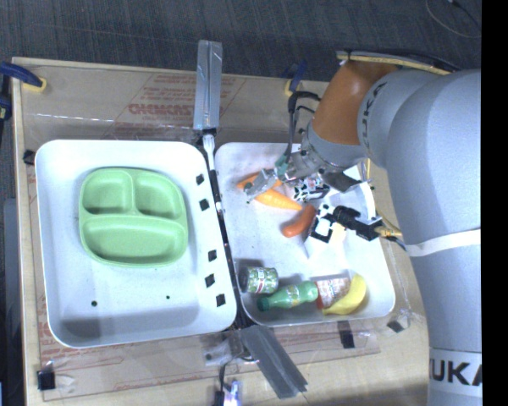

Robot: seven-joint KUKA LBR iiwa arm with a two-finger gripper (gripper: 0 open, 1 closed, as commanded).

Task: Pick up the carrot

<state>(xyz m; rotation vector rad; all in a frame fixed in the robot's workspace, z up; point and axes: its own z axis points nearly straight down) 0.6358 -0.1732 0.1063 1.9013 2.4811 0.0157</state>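
Camera view shows the gripper [267, 183] low in the right bin [377, 311], its fingers [256, 189] too blurred to tell open or closed. 1 carrot [277, 199] lies just below them, touching or nearly so.

Left white bin [59, 311] holds a green divided plate [134, 215], three compartments, sitting toward the far left of the bin. Right white bin [381, 299], near edge: small green-labelled can [260, 279], green bottle [289, 295] lying on its side just beside it, a red-labelled packet [330, 289], then a banana [352, 297] at the right end. Wooden worktop [102, 100] under both bins, blue clamps [21, 75] on its far left corner.
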